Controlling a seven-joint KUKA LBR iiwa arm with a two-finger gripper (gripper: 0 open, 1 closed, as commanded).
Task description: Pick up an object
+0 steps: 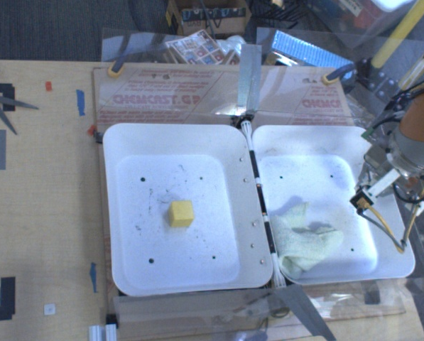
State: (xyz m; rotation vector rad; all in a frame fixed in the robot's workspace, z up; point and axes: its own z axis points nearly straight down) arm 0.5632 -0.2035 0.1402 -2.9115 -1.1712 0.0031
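Pale wood counter (41,190), camera view from above at a slant. It has bits of blue tape (80,102) stuck on it, probably layout marks. Clutter and boxes sit behind it. Two shallow white bins stand side by side. Clear panels (169,94) with red print are propped along their back edge, likely to stop things bouncing out.

The arm (414,130) comes in over the outer rim of the near bin (318,183), with the orange band showing above the wrist. The hand (389,176) hangs above that bin's outer side, off the floor and touching nothing I can see. I cannot tell whether it is released or clenched, because the angle hides it. Nothing visible is being grasped.

There are two candidates for the pick. The cloth (307,236) is pale and crumpled. It lies in the same bin, near the hand, on the side away from the arm, bunched into the front corner against the wall shared with the other bin. It is soft and low, so a pinch there would probably catch a fold rather than the whole thing.

The yellow cube (181,214) is well apart from the hand, across the shared wall in the far bin (204,176). It sits alone near the middle of the floor with its flat top up. Every side is clear, so it looks like the easier grip.

My judgement is that the task is at the approach stage and the pick is not yet made. The cloth is the closer target.
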